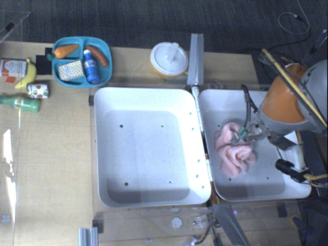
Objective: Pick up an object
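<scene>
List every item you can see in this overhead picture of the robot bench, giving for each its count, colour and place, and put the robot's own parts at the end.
Bins: 2, white, side by side on the bench.
Cloth: 1, pink, crumpled in the right bin.
Divided tray: 1, blue, behind the left bin, holding toy foods.
Carrot: 1, orange, in the tray's back left part.
Bottle: 1, blue, in the tray.
Lidded cup: 1, white lid over yellow, behind the bins.
Banana: 1, yellow, far left of the bench.
Small can: 1, white with red marks, far left.
Green bottle: 1, lying at the far left edge.
Gripper: 1, dark, down at the cloth.
Arm: 1, grey with orange band, from the right.
</scene>
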Controlling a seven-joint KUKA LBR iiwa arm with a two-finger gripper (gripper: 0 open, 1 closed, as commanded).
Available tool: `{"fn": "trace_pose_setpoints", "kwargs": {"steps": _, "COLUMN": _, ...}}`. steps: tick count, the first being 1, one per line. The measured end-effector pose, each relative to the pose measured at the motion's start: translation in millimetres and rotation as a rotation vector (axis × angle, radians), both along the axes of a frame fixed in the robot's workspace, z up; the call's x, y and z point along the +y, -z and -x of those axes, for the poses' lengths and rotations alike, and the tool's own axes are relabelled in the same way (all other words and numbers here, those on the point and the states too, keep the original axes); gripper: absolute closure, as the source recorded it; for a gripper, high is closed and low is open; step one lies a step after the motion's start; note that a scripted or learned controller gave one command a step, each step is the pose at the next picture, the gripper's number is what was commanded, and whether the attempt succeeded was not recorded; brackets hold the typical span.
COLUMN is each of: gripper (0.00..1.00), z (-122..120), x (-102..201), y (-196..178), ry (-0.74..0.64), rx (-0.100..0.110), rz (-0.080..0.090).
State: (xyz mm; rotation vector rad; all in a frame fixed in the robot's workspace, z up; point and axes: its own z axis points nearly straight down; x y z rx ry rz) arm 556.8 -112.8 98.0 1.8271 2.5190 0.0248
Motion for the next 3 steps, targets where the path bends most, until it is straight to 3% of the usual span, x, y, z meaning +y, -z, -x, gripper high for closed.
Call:
{"fn": "trace_pose_setpoints", "kwargs": {"steps": 1, "gripper": 0.0, "z": -17, "x": -12, "y": 0, "ry": -0.378, "rx": 0.008, "rz": 0.01}}
{"fn": "trace_pose_setpoints", "kwargs": {"steps": 2, "gripper": 1.0, "z": -20, "x": -11, "y": -12, "ry": -0.378, "rx": 0.0, "rz": 0.012}}
{"fn": "trace_pose_setpoints", "kwargs": {"steps": 3, "gripper": 1.0, "z": -105, "x": 11, "y": -95, "ry": -0.08, "rx": 0.027, "rz": -0.002}}
